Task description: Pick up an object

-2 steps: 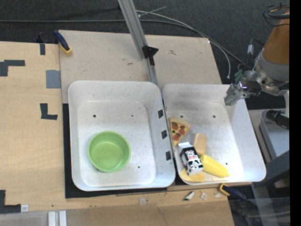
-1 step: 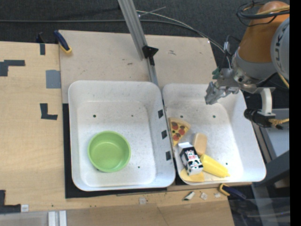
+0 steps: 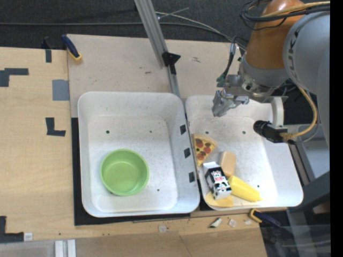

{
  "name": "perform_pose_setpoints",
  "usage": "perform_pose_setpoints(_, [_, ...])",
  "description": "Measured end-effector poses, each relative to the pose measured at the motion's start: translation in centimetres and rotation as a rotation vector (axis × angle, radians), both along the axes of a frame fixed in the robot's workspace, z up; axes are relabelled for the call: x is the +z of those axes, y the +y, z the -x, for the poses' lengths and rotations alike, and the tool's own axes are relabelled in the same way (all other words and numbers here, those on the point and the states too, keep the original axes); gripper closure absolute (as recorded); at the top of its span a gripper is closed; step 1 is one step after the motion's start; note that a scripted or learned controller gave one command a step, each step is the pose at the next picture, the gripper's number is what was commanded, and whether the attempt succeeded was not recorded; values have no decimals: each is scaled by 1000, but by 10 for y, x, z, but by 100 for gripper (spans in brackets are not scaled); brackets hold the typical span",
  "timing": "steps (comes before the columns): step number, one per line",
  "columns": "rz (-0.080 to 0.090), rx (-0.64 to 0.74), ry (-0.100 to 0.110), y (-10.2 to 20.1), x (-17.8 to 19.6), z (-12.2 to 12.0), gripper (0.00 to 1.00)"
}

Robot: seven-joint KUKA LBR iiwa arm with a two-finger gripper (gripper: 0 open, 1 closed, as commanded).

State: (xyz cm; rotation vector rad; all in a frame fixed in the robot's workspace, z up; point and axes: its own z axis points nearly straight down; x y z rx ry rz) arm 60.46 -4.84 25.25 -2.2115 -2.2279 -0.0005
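In the right bin (image 3: 278, 189), near edge: one yellow piece (image 3: 245, 190), one black-and-white box (image 3: 218, 181), one tan block (image 3: 228, 163), one pizza slice (image 3: 203, 147). Left bin (image 3: 88, 111): one green bowl (image 3: 125, 171). Farther back, the gripper (image 3: 221, 107) hangs over the right bin, nothing between its fingers; opening cannot be determined.

Blue-yellow clamp (image 3: 71, 47) on bench corner (image 3: 107, 63)

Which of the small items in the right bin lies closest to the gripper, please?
The pizza slice: it lies highest in the cluster, just below the gripper, while the tan block, car and yellow piece sit farther down.
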Motion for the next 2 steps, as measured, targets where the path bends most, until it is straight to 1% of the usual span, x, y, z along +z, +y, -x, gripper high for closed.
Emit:
perform_pose_setpoints(1, [1, -1, 5, 57, -19, -9, 100])
perform_pose_setpoints(2, [1, 0, 3, 117, -18, -6, 100])
